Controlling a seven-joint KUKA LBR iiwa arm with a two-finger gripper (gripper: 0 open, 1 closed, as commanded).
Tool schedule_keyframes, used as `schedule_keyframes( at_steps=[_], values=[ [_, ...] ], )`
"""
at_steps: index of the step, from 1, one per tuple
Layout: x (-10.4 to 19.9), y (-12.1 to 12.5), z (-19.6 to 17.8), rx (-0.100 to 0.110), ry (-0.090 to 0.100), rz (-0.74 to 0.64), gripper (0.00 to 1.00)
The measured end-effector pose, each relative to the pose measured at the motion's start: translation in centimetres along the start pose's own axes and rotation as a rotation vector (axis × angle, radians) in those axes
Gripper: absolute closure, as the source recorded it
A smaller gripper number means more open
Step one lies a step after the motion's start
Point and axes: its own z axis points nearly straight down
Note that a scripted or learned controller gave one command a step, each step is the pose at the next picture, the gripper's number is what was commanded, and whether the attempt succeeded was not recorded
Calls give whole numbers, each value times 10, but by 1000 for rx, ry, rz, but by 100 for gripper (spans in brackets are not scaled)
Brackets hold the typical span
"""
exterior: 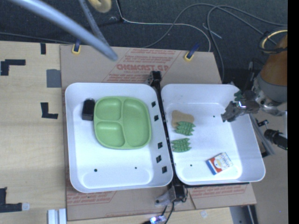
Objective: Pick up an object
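gripper (230, 114) poised over the right edge of the right bin (243, 169), holding nothing; whether it is released or clenched i cannot tell.

nearest candidates lie to its left: a tan, lumpy soft-looking piece (180, 116), and just below that two green ridged toy vegetables (183, 136), one above the other near the bin divider. down and slightly left of the gripper rests a small flat card-like packet (219, 163), red, white and blue, probably too thin to pinch cleanly. a good try would centre over the tan piece or a green one, jaws across the narrow width. far left, in the other bin, sit a smooth green divided plate (123, 122) and a black block (88, 109).
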Motion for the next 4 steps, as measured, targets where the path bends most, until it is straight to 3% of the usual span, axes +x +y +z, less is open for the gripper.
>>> schedule_keyframes(
  at_steps=[2,4],
  values=[
    [99,-14,19,6,2,-4,100],
    [210,-31,3,6,3,-7,100]
  ],
)
